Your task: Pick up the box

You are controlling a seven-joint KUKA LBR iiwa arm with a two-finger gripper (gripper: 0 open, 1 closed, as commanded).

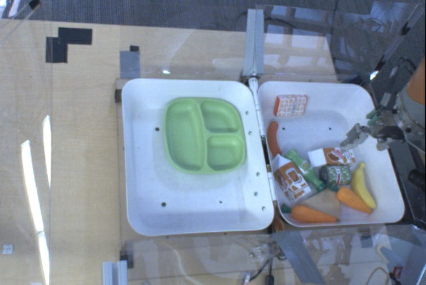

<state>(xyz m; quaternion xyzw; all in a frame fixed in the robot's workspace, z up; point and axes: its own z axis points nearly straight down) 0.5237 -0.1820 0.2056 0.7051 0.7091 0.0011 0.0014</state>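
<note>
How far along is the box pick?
Nothing looks done yet: the small orange-and-white patterned box sits untouched at the back of the right white bin. In hand: the claw hovers near that bin's right side, apart from the box, holding nothing visible. Left: move over the box, grasp it, lift.

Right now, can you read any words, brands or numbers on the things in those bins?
None can be read.
Small box: orange and white print, too blurred.
Brown and white packet: printed pattern, no legible letters.
Orange and white carton: label too small.
Dark can: label blurred.
Green tray: bears no text.
</note>
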